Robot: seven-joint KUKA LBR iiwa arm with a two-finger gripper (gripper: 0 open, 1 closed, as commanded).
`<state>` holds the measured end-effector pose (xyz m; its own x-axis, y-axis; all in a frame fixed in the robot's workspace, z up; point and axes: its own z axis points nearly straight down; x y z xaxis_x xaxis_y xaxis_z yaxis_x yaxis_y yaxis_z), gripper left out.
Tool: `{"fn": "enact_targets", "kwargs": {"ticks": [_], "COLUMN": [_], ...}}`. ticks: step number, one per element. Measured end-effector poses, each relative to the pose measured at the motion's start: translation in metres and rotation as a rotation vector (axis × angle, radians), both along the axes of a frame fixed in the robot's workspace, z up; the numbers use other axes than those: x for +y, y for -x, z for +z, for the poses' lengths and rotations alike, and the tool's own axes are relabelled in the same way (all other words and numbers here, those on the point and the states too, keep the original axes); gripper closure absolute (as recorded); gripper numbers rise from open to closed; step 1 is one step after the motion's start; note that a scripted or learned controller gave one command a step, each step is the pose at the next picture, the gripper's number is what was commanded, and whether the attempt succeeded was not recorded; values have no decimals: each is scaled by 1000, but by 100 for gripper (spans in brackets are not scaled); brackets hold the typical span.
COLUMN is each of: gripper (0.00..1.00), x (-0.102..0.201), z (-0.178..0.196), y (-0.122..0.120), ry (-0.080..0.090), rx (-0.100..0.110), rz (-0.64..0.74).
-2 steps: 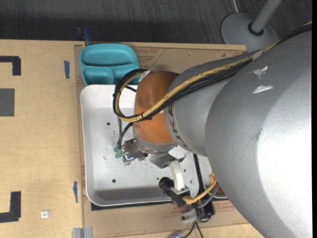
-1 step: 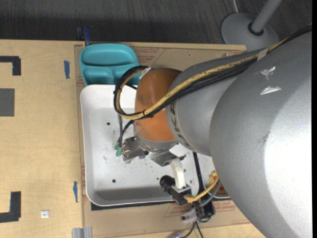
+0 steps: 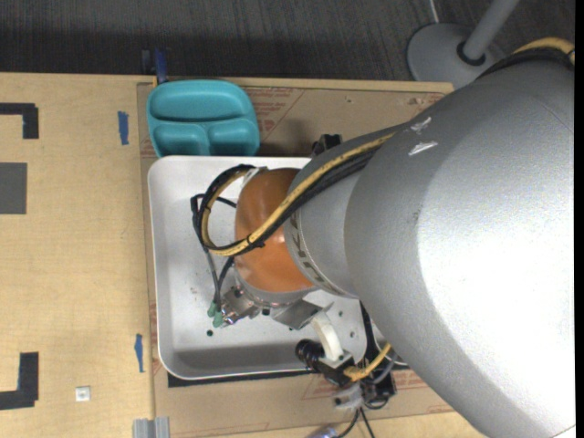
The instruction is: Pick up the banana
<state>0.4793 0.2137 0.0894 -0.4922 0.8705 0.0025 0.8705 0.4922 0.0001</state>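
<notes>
Arm (image 3: 438, 245) low over white bin (image 3: 173, 263); pincer hidden beneath orange band (image 3: 265, 235), state cannot be told.

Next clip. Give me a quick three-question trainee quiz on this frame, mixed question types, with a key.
1. True or false: the arm hangs over the white bin.
2. What colour is the tray at the bin's far edge? A) red B) teal C) black
3. Fill in: the band above the wrist is ____.

Key: 1 true. 2 B. 3 orange.
</notes>
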Motion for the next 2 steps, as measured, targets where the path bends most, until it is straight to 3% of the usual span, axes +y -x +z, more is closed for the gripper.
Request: {"fn": "enact_targets", "kwargs": {"ticks": [2], "gripper": [100], "x": [1], "z": [19], "y": [-1], "ry": [-1], "rx": [-2], "rz": [-3]}}
